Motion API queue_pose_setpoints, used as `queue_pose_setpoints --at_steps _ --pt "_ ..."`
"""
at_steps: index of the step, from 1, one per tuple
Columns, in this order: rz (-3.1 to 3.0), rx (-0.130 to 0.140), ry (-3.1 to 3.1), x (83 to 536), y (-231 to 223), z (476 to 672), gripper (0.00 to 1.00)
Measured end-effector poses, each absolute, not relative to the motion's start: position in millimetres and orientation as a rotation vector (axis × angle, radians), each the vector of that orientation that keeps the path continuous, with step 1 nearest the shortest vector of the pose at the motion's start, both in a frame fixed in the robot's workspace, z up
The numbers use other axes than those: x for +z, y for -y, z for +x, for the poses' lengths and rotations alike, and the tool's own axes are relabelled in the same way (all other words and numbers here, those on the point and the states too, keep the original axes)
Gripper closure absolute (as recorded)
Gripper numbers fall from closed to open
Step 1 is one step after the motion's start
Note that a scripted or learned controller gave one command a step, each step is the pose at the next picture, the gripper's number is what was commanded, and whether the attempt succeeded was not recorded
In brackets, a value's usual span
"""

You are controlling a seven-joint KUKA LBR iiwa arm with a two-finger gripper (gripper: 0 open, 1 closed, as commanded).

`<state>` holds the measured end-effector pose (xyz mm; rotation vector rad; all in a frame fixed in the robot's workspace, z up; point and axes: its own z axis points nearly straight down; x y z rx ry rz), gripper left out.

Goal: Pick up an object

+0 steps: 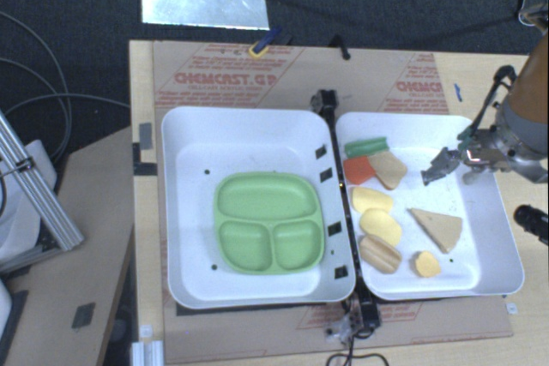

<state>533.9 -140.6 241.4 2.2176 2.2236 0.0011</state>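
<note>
Left bin (184,184): we see one green divided plate (269,221) sitting in the middle, three compartments, nothing in them. A black divider strip (336,193) runs between the two bins.

Right bin (493,210): here are the candidates for the pick, clustered along its left side. From the top down: a green strip (366,147), an orange-red block (359,171) touching a tan piece (389,170), two yellow ovals (371,201) (381,226), a brown bread-like piece (379,254). Further right, a tan wedge (439,227) lies on its own, and a small yellow round piece (426,264) sits near the front wall.

The gripper (439,165) hovers over the upper middle of the right bin, above bare floor, right of the tan piece and above the wedge. Whether its tips are spread or closed we cannot tell; they are small and dark. We see nothing between them.

Our read: approach step, nothing grasped yet. To do it well, we'd go for the wedge: it is nearest and apart from its neighbours, so less chance of nudging others. Come straight down, close across its narrow width, not the long slanted edge, or it may squirt out. The left cluster is packed tight, a riskier grab.
</note>
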Motion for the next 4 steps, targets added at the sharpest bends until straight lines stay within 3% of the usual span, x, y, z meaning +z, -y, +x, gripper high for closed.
queue_pose_setpoints --at_steps 1,2,3,4 --pt "2.21 0.01 -2.228 87 102 601.5 0.0" --pt "2.207 0.008 -2.224 90 92 653.1 0.0" --pt "2.22 0.009 -2.224 138 18 659.9 0.0" --pt "2.222 0.0 -2.224 186 4 601.1 0.0"
